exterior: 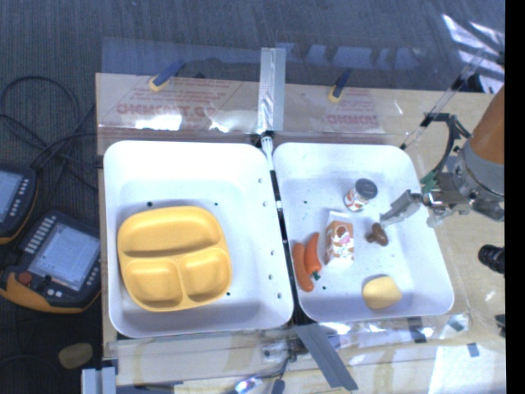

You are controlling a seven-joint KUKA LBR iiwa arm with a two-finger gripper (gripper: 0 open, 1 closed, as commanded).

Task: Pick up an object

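1. Your gripper is reaching in from the right over the right bin. You are seeing a grey finger pointing down-left toward the bin floor. How wide it is standing cannot be told from this angle, and nothing is showing between its tips.
2. The fingertip is hanging just beside a small brown object, right above and to its right; whether they are touching you cannot tell.
3. A small can is lying near the back of the right bin, left of the gripper.
4. A white carton with a printed face is lying in the middle of that bin, with a carrot lying just beside it on its left, close to the bin's left wall.
5. A round yellow object is sitting near the front rim of the right bin.
6. In the left bin, a yellow divided tray is resting flat, well apart from the gripper.
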